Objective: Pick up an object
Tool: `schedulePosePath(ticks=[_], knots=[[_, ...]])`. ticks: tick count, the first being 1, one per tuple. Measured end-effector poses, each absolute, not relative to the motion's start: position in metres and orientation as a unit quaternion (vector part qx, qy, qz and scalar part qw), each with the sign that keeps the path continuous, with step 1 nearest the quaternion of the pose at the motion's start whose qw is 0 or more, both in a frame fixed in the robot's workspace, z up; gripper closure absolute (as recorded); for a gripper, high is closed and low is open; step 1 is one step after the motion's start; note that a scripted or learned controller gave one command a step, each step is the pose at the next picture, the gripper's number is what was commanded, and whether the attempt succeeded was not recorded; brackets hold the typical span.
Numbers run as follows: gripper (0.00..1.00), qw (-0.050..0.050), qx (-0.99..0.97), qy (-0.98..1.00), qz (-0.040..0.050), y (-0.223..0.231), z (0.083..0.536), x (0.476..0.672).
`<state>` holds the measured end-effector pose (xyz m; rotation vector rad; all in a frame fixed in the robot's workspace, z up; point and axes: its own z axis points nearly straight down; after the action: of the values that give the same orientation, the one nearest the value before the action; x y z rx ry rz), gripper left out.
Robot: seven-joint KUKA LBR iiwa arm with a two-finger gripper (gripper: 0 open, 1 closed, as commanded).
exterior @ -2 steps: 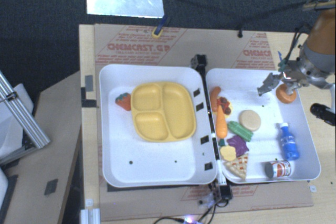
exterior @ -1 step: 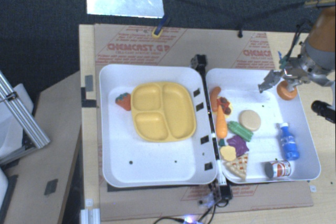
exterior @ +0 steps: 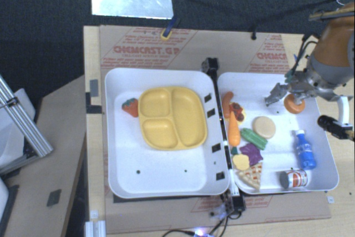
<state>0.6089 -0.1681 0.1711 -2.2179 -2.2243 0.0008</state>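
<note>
Left bin (exterior: 119,175) holds a yellow tray (exterior: 169,118). In the right bin (exterior: 327,175), the gripper (exterior: 288,98) hangs over an orange object (exterior: 294,104) at the far right; finger state: cannot tell. Nothing is lifted; the pick remains

plate (exterior: 169,117): yellow, three compartments, in the left bin (exterior: 119,175), well left of the fingers
strawberry (exterior: 131,106): touching the plate's left edge

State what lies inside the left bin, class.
The left bin holds a yellow divided plate and a toy strawberry at the plate's left edge. Whatever is beneath the plate is covered.
</note>
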Motion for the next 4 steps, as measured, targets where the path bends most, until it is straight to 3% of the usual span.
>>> schedulePosePath(ticks=[1, 2, 3, 4], knots=[[0.0, 0.0, -0.705, -0.709, 0.0001, -0.163, 0.118, 0.619], [0.0, -0.004, -0.705, -0.709, -0.0023, -0.163, 0.091, 0.623], [1.0, -0.014, -0.704, -0.71, -0.0041, -0.167, 0.105, 0.626], [1.0, -0.003, -0.705, -0.709, -0.0019, -0.168, 0.17, 0.632]])
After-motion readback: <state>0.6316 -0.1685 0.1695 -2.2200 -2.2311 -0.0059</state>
